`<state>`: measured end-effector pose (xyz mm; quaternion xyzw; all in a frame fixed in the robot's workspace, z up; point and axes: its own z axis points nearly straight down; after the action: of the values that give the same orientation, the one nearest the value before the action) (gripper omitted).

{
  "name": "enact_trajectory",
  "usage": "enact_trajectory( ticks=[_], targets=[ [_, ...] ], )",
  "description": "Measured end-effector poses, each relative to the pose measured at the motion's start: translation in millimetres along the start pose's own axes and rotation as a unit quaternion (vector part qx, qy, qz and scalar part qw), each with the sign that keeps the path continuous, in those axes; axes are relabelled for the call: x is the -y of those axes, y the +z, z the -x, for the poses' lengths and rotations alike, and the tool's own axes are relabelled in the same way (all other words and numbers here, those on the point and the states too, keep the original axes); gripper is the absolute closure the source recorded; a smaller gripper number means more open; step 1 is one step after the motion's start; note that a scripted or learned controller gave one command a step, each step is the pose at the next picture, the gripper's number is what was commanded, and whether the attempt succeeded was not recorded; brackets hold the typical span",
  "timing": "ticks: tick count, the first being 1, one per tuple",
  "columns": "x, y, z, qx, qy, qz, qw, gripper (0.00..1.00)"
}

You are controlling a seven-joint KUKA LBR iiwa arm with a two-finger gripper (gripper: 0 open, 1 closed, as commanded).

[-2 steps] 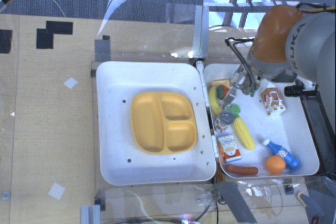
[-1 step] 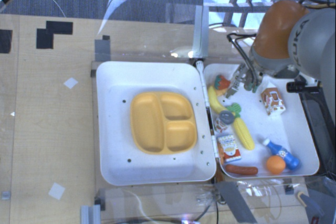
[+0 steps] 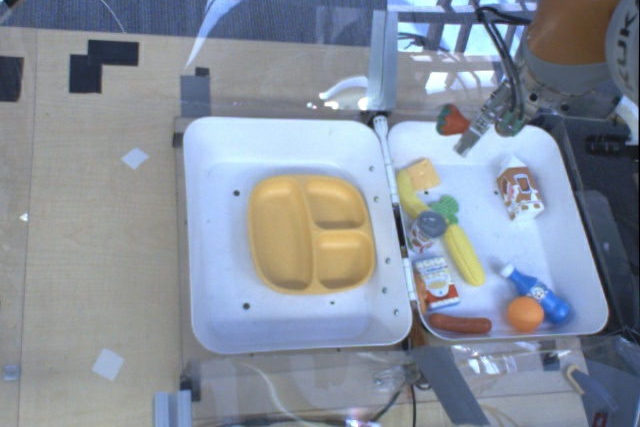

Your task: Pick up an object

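Arm (image 3: 590, 10): bulbous orange band over grey wrist housing, black cables looping off it, small metallic gripper (image 3: 478, 130) assembly.

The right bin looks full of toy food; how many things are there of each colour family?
Yellow: 2, cheese, corn
Orange: 1, orange
Red: 3, strawberry, sausage, carton
Blue: 1, bottle
Other: 2, can, house carton
Total: 9
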<state>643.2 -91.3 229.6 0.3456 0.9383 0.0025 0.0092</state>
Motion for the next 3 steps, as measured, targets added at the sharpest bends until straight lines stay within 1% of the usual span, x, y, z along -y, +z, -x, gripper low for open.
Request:
enact_trajectory(
  ticks=[1,2,3],
  targets=[
    [83,77,-36,-0.008,0.004,-0.006,0.9999,1.00],
    [79,114,47,-0.006,-0.039,-0.004,0.9992,1.00],
    [77,111,48,-0.004,-0.040,-0.003,0.9992,0.00]
  ],
)
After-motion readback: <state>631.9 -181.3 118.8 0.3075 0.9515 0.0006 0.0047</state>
